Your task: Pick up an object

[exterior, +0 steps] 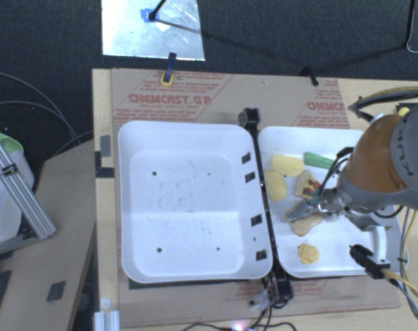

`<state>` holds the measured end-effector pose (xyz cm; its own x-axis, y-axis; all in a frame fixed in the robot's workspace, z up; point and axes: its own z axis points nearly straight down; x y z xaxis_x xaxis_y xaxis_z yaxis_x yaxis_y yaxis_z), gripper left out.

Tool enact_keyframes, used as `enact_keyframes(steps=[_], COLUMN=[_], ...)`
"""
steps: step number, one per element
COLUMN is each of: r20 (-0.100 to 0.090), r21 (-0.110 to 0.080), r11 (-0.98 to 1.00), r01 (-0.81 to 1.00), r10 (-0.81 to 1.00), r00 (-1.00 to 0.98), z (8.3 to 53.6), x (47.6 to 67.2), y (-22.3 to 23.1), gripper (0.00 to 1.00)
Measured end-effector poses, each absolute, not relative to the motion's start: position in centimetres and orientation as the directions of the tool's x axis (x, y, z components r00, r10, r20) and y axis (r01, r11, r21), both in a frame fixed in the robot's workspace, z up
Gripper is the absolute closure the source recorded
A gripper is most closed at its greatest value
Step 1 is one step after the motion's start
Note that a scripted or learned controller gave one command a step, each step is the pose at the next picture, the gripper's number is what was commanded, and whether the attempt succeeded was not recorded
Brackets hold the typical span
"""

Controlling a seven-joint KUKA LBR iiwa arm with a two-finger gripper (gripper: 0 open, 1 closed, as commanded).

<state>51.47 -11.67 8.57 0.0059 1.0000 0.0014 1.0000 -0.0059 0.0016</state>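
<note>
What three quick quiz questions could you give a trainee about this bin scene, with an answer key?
1. True or false: the gripper is over the right bin.
2. Which item lies nearest the right bin's near edge? A) the green object B) the small yellow piece C) the larger pale yellow piece
3. Fill in: the arm wears an ___ band above the wrist.

Key: 1 true; 2 B; 3 orange.

A shiny metal sheet [152,18] lies on dark carpet [43,26] beyond the cardboard-covered bench [216,92]. Left, 1 aluminium rail [19,188] slants beside a green-lidded container [9,145].
</note>
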Motion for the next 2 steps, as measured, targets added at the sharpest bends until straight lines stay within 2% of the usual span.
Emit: enact_keyframes(steps=[1, 2], r20=[-0.002, 0.005], r21=[0.012, 0.011], r11=[0.001, 0.016], r01=[1.0, 1.0], r10=[1.0, 1.0], r00=[-0.001, -0.016], z=[9.8, 19.0], x=[52.0, 52.4], y=[-11.5, -1.3], gripper=[1.0, 1.0])
